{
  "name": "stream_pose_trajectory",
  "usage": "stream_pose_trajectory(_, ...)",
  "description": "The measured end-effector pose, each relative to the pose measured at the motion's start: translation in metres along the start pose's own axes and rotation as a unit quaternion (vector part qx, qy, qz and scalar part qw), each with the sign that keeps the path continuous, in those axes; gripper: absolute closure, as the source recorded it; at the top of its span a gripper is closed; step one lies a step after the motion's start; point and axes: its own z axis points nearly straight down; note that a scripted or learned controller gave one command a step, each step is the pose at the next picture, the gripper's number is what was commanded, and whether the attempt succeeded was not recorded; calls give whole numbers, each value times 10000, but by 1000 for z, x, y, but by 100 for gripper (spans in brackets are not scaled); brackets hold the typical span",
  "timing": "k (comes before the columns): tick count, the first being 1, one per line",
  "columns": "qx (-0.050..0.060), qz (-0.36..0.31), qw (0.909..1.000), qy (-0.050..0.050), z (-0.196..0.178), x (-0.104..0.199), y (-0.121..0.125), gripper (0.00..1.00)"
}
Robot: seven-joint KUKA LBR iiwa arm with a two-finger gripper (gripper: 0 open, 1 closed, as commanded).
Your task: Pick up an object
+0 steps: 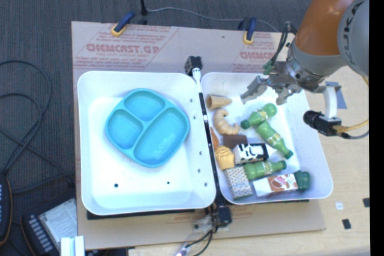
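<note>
Camera view. Gripper (268, 90), fingers spread and holding nothing, hangs over the right bin (321, 168) at its 12 o'clock. Just below, green bottles (265, 123) lie among a croissant (226, 124), cone (218, 101) and cartons. Left bin (96, 147) holds a blue divided plate (147, 126).

We see an evenly, brightly lit scene with soft, short shadows. The white bins (90, 129) run close to overexposed, their glossy walls catching mild glare. Focus is slightly soft, finest detail smeared.
</note>
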Motion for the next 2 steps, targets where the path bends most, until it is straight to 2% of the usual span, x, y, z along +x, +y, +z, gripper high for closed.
stream_pose_trajectory(1,-3,7,10000,-4,116,-69,-1,0)
stream_pose_trajectory(2,-43,-2,10000,-14,142,-67,-18,0)
